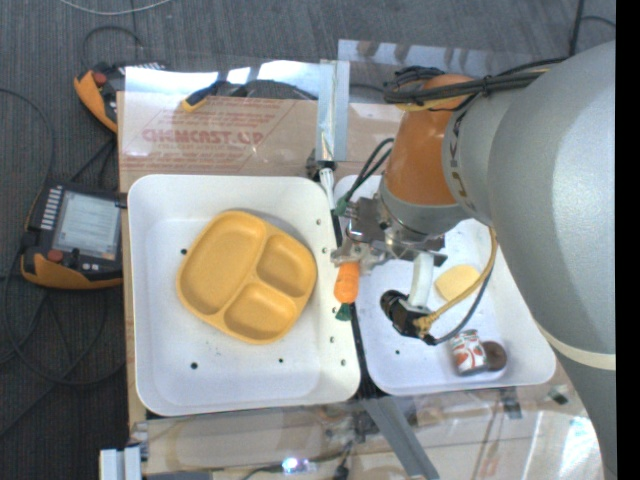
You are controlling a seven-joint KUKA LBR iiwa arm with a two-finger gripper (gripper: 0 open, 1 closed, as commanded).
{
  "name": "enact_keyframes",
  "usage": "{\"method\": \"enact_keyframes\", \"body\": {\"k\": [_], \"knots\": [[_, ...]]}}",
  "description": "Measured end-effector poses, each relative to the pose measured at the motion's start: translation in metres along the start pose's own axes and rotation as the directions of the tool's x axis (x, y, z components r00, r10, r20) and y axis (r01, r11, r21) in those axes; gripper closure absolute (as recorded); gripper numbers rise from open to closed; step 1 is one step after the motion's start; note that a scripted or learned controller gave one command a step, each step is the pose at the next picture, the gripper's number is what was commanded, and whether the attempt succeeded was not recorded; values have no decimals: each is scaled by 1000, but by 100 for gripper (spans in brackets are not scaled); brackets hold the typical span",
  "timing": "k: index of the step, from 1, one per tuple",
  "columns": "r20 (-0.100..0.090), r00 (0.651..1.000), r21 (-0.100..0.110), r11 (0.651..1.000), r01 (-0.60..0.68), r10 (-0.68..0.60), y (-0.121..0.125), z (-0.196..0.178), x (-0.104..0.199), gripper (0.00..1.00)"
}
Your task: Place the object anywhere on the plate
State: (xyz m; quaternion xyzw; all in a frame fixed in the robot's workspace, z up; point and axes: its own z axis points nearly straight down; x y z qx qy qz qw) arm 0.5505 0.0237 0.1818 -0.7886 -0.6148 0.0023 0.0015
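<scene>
Over the right bin, arm (560,198): grey with an orange band, it takes up my view's right side and covers that bin's far end.
Bins on the desk: two shallow white ones side by side, left bin (150,368) and right bin (400,368).
Plate (248,276): yellow, three compartments, lying in the left bin.
Carrot (346,286): orange with a green tip, over the seam where the bins meet, directly under the wrist; near the plate but apart from it.
Handling, my judgement: probably light, stiff and smooth, and the taper could make it slip. I would take it across the thick orange middle.
Jaws: I cannot tell whether they are clenched or released, because the wrist hides them and the carrot's upper end.
Hard to make out: whether the carrot hangs or rests on the rims. I also cannot identify a pale yellow piece (457,281) or a small red-and-white thing (475,353) in the right bin.
</scene>
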Motion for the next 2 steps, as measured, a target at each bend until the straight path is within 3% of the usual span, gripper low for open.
{"method": "enact_keyframes", "body": {"k": [1,2], "knots": [[3,996,-1,996,92,-92,28,0,61,100],[5,996,-2,996,91,-91,28,-1,60,0]]}}
